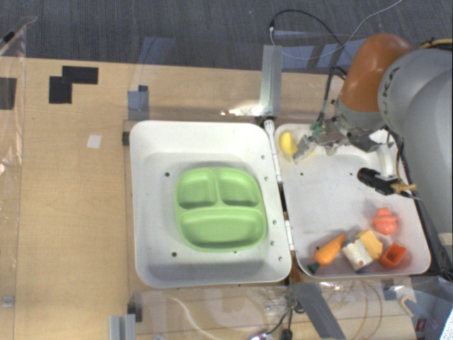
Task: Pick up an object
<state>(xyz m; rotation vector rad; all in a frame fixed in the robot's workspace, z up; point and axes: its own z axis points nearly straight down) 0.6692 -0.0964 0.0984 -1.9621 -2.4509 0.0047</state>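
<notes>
The gripper (306,149) hangs low in the far left corner of the right bin (318,190), just beside a small yellow toy (286,144) that lies against the bin's wall; from this slant its metal tips are too small and blurred for me to tell how far apart they stand, and nothing can be seen caught between them. That yellow piece looks like the likeliest target, perhaps a toy lemon or banana, though its shape is hard to make out. It is probably hollow plastic: light, stiff and smooth, so it may skid or roll out from a pinch that is off-centre, and the nearby wall leaves little room on that side. A hold across its narrow middle seems soundest. Toward the near edge of the same bin lie an orange carrot toy (329,250), a white and yellow block (363,250), a pink rounded toy (385,221) and a red piece (393,255), close together. The left bin (152,190) holds a green divided plate (219,207).
</notes>
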